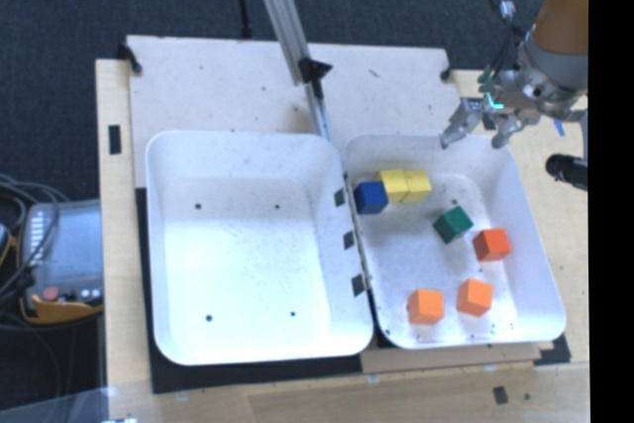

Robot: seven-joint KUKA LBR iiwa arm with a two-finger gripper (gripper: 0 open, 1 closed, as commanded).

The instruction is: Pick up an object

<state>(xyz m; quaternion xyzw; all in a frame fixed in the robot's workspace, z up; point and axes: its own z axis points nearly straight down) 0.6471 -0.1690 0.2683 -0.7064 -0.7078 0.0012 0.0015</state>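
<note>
Blocks (454,223) sit spread about the right bin (530,213); the hand (475,131) hovers spread and empty above its far rim.

Scanning for lettering and nothing comes up legible. The grey device (69,248) at the left edge of the frame has small buttons and marks on its face, but they are too blurred to make out as words or numbers. The coloured blocks in the right bin (535,258) show plain faces, with no print on any side turned to the camera. Bench, both bins, and the slanted metal rail at the top carry no readable signs or brands.
</note>
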